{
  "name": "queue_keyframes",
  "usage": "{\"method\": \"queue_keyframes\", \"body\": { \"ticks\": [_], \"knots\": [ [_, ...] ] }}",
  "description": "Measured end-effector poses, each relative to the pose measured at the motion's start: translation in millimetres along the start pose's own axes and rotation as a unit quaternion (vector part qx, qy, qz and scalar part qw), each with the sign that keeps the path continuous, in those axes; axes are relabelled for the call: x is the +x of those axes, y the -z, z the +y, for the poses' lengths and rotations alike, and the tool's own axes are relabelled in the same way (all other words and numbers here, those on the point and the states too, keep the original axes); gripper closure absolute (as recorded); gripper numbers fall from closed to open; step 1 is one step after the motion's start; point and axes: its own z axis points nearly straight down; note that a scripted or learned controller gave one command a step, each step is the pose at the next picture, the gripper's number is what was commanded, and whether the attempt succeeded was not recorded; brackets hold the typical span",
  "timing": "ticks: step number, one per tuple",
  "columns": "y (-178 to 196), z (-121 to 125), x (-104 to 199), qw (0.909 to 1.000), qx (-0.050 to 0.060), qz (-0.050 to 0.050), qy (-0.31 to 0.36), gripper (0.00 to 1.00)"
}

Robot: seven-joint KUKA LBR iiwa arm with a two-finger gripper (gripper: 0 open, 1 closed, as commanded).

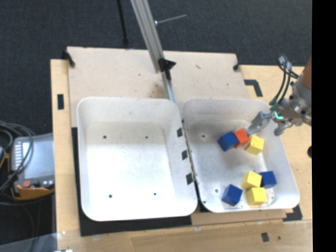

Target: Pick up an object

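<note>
We see the arm cut off at the tabletop's right edge — its jaws (pixel 268 123) spread, holding nothing, above the right bin (pixel 210 114) near an orange cube (pixel 241 136) — blue and yellow cubes crowd it.

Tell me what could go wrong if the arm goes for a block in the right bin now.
The orange block sits tight between a blue block and a yellow block, so the gripper might nudge or grab a neighbour instead. The lower cluster lies close to the right bin's wall, leaving little room for the fingers.
</note>
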Motion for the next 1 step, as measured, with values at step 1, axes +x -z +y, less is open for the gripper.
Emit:
{"method": "queue_keyframes", "body": {
  "ticks": [1],
  "knots": [
    [1.9,0.7,0.2,1.0,-0.002,0.0,0.0,0.0]
  ]
}}
